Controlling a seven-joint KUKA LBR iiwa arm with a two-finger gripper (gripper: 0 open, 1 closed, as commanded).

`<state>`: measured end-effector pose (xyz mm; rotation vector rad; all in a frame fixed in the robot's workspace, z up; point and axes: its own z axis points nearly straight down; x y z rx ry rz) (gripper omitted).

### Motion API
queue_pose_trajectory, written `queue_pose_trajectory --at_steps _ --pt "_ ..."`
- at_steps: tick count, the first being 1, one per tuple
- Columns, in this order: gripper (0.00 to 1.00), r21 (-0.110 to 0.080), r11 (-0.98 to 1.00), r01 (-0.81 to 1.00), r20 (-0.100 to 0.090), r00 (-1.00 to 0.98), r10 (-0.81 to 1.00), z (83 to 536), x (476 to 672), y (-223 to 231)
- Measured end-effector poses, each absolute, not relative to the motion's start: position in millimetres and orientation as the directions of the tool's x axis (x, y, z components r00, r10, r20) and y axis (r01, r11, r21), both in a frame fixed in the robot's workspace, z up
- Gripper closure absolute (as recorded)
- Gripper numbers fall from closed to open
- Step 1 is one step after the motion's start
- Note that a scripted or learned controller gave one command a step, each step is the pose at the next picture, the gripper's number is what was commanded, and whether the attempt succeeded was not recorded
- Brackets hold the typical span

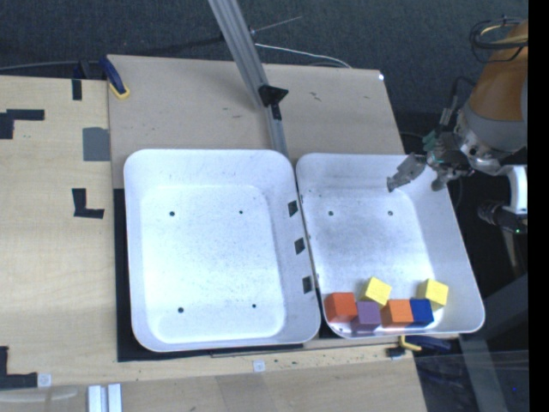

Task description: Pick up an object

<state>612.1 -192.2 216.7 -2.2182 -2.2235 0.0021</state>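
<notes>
Several small blocks lie clustered at the near end of the right bin [369,230]: an orange block [341,304], a yellow block [377,290], a purple block [369,314], a second orange block [399,312], a blue block [421,312] and another yellow block [436,293]. My gripper [420,177] hangs over the far right corner of that bin, well away from the blocks. Its fingers are spread open with nothing between them.
The left bin [206,239] sits beside the right one, their rims touching. A slanted metal pole [244,50] runs from the top of the view down to the gap between the bins. The arm's orange band [502,93] is at the right edge.
</notes>
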Motion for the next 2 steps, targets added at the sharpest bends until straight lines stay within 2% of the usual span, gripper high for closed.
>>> queue_pose_trajectory --at_steps 1,2 --pt "0.00 -0.008 0.003 1.000 0.000 -0.003 1.000 94 680.5 -144" --pt "0.00 -0.004 0.000 1.000 -0.002 0.000 1.000 91 651.7 -140"
